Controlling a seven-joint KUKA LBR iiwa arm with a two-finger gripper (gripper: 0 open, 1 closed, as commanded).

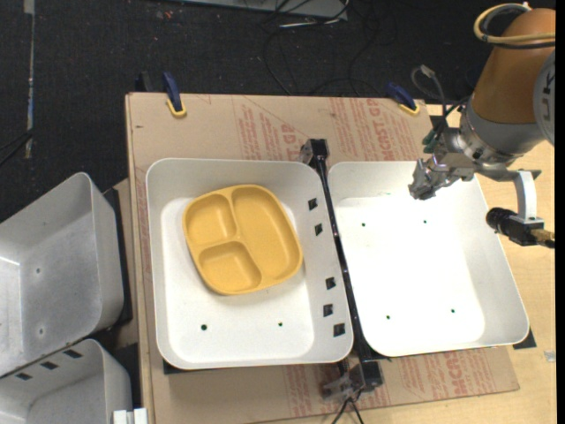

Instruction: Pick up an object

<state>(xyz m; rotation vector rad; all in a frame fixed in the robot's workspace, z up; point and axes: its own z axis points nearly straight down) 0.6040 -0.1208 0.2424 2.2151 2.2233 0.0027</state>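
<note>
Yellow divided plate [242,238] lies flat in left bin [168,237], upper-centre. Long axis runs diagonally, upper-left to lower-right; large compartment faces upper right. Gripper [424,186] hovers over right bin [494,325], far edge; jaws' state: cannot tell.

Arm [516,69], upper right of frame: cut off by the right and top edges, so only its wrist portion is seen. End effector [424,186], below and left of the wrist: too small and dark to tell how its fingers stand. Spare white bins [48,263], lower left of frame: cut off by the left and bottom edges. Worktop [229,117]: its lower right corner runs past the frame's edge. Clamp hardware [351,382] at bottom centre: blurred, its form cannot be told.
</note>
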